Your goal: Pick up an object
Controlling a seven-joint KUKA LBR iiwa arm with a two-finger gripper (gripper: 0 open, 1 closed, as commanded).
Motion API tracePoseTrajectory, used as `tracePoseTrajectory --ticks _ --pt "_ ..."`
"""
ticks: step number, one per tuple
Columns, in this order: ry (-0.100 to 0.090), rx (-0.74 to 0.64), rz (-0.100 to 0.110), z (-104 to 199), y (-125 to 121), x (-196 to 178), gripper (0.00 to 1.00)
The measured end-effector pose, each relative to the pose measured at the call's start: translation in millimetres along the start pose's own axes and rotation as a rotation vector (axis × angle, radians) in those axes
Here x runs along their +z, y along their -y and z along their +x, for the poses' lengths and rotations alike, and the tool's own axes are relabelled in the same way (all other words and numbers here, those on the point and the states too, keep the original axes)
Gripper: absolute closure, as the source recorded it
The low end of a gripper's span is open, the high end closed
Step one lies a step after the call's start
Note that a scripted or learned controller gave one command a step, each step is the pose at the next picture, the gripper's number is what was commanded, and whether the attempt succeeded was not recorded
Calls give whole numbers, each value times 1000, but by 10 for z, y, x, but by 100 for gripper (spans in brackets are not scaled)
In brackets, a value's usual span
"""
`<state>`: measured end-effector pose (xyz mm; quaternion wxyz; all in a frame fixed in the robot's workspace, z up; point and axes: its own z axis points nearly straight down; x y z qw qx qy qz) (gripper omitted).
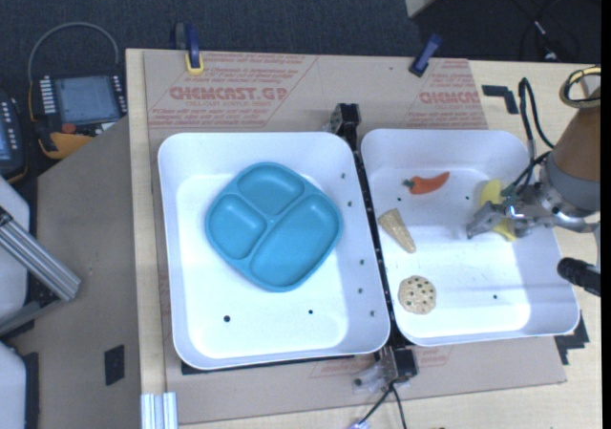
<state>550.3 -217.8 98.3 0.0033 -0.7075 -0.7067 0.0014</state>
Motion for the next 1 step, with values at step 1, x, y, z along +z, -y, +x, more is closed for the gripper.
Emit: tracePoseTrajectory --ticks 1 --pt "4 -1 -8 -2 -19 -138 100"
